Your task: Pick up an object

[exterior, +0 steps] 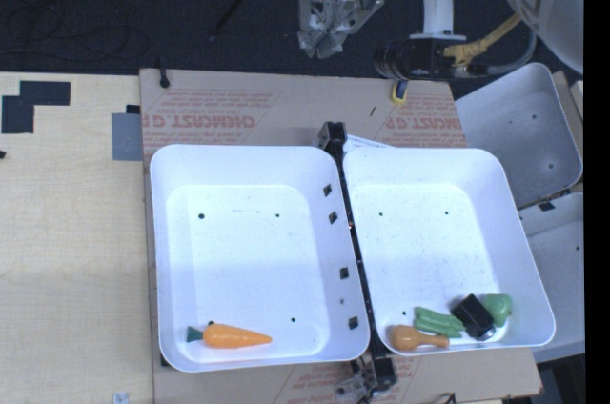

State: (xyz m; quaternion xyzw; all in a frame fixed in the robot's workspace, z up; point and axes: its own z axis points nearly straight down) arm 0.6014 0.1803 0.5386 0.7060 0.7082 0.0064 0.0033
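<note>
With its finger state impossible to tell, the grey metal tool (pixel 326 29) is hovering at upper centre, well above the two shallow white plastic bins (pixel 250 162), leaving the orange plastic carrot (pixel 234 335) at lower left unobstructed for a pick.

Below the metal-looking gripper (pixel 324 35), two smooth white plastic bins (pixel 172 202) (pixel 515 202) rest on matt brown cardboard (pixel 238 111). Far below it, slightly left, lies a glossy orange plastic carrot (pixel 236 336); the bench (pixel 67 231) looks like pale wood.

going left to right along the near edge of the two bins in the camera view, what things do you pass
orange carrot in the left bin → tan pear-shaped piece in the right bin → green pod → black block
</note>
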